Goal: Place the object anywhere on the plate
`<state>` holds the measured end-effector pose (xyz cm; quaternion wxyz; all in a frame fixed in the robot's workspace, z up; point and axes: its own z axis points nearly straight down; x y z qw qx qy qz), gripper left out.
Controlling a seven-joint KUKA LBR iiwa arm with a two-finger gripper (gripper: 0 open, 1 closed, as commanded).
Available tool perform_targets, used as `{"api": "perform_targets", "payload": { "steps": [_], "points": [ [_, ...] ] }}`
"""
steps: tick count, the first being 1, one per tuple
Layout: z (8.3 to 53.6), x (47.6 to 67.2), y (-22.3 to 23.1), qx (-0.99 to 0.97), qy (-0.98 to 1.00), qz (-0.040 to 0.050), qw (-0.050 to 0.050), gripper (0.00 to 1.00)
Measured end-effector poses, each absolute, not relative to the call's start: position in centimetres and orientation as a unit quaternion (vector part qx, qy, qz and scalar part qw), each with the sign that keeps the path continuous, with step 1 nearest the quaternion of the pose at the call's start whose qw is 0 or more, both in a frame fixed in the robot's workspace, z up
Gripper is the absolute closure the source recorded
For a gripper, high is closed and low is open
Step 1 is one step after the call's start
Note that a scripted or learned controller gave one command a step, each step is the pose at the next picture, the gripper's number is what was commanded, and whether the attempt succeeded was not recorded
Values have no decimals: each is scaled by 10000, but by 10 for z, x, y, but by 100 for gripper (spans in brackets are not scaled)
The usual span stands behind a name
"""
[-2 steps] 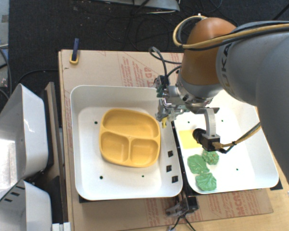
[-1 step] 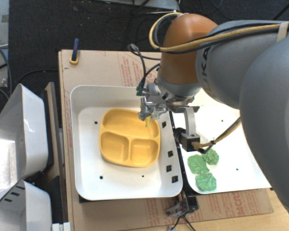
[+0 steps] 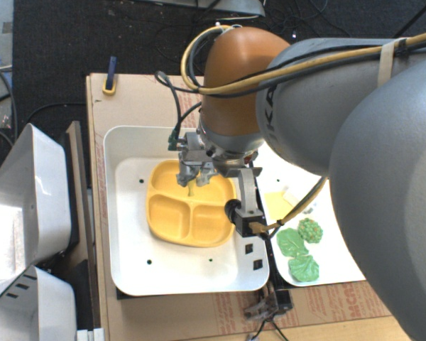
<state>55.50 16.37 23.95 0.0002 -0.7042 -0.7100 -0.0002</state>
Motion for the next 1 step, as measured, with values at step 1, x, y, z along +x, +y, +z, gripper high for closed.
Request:
{"api": "perform_targets", "payload": {
  "steps": [1],
  "points": [
    [240, 556, 161, -7059, -7083, 0, -1, 0]
  ]
}}
